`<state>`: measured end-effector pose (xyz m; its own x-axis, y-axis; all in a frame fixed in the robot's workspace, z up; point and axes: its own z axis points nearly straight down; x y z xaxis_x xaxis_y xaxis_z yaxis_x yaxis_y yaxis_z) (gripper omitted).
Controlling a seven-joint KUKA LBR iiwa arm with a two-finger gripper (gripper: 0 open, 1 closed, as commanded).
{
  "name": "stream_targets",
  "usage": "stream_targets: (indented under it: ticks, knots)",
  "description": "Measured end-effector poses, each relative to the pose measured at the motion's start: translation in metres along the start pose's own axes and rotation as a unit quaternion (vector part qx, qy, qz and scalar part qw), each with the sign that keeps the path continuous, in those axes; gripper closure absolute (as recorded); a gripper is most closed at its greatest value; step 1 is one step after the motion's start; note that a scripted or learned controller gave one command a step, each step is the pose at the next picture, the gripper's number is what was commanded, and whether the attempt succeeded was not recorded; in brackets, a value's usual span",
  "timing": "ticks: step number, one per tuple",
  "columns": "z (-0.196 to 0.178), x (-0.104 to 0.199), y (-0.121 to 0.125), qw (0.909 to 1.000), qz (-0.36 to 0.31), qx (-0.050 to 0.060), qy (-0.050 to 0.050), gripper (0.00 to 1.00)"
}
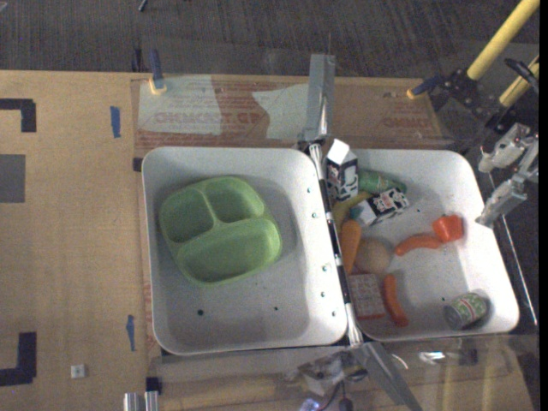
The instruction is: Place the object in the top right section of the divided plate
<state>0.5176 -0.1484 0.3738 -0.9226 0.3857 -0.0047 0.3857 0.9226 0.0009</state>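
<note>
The green divided plate [221, 229] lies tilted in the left bin [257, 319], with two small sections at its far side and one large section nearer me. Its top right section [242, 198] holds nothing. The toy foods are all in the right bin [479, 264]: a milk carton [341, 169], a green bottle [382, 181], a cow-patterned box [390, 202], a carrot [351, 241], a beige egg [372, 255], an orange sausage [394, 300] and a can [467, 309]. My gripper [503, 176] hangs at the right edge, just outside the right bin, open with nothing between its fingers.
An orange piece with a red cup end [432, 236] and a small cracker box [366, 296] also lie in the right bin. A metal divider [330, 229] separates the bins. A yellow pole [505, 28] and clamps stand at the top right.
</note>
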Motion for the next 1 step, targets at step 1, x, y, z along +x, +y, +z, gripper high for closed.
stream_targets:
  ticks: [1]
  knots:
    - [0.1118, 0.0370, -0.0097, 0.9917, 0.129, 0.001, 0.001, 0.00]
